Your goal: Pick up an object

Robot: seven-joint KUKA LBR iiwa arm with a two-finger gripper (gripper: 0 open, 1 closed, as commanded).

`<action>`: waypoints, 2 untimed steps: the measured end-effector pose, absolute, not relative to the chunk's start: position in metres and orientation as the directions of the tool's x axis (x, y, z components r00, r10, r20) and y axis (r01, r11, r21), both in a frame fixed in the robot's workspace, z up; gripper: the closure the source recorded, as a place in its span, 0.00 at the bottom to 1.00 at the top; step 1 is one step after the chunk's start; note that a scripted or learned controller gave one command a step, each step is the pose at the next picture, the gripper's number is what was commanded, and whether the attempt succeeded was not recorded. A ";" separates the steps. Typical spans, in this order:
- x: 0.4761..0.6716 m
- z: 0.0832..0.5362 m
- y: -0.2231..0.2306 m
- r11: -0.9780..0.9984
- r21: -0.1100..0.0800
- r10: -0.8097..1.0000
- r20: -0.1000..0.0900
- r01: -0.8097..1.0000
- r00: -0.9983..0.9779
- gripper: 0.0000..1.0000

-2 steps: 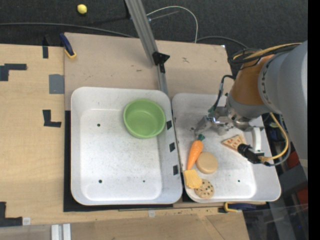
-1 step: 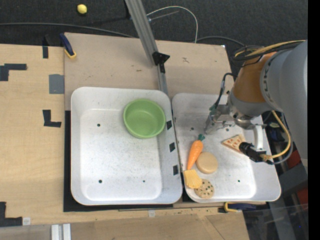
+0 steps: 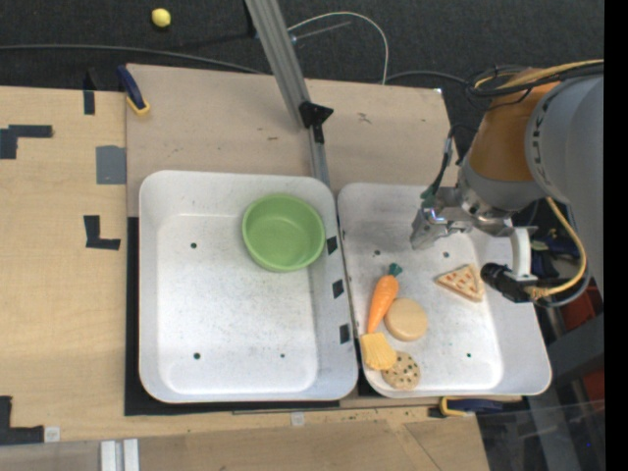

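**Pick a target and come down square over it**

The jaws (image 3: 429,230) hang over the upper part of the right bin (image 3: 510,371); nothing shows between them, and how wide they stand I cannot tell. Nearest, just below and toward the arm, lies the pizza slice (image 3: 460,282). Below and away from the arm is the carrot (image 3: 382,301), touching a round bun (image 3: 406,320); further down sit a cheese wedge (image 3: 377,350) and a cookie (image 3: 401,371), crowded together. The pizza slice lies apart from the rest, so it looks the easiest pick: centre over it and descend straight. The green bowl (image 3: 283,232) in the left bin (image 3: 167,361) is well away.
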State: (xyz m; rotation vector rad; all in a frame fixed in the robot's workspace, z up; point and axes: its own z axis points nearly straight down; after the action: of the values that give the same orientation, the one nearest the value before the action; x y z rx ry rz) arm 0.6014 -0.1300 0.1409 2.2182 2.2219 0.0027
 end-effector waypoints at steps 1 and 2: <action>0.595 0.187 -0.127 0.002 0.003 1.000 0.000 1.000 -0.002 1.00; 0.599 0.231 -0.122 0.002 0.004 1.000 0.000 1.000 -0.002 1.00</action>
State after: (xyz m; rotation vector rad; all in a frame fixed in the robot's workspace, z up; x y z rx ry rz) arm 0.5993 -0.1218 0.2308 2.2167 2.2216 0.0041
